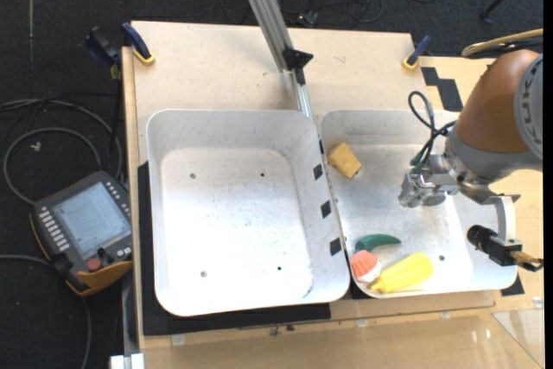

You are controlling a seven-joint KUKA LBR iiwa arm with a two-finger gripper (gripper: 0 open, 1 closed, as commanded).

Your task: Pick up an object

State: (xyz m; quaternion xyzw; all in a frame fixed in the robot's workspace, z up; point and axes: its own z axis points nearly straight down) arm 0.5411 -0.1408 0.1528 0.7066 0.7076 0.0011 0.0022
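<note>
The right bin [380, 134] holds a tan sponge-like block [344, 160] near its back left. At its front lie a yellow elongated object [403, 273], a dark green curved piece [377, 242] and a small red-and-white item [365, 265]. My gripper [422, 190] hangs over the middle right of this bin, right of the tan block and above the yellow object. Nothing shows between its fingers from this angle.
The left bin [173, 134] lies beside the right one, sharing a divider wall [324, 186]. A slanted metal pole [263, 0] comes down to the back of the bins. Clamps [138, 43] sit at the bench corners. A teach pendant [82, 225] rests on the floor left.
</note>
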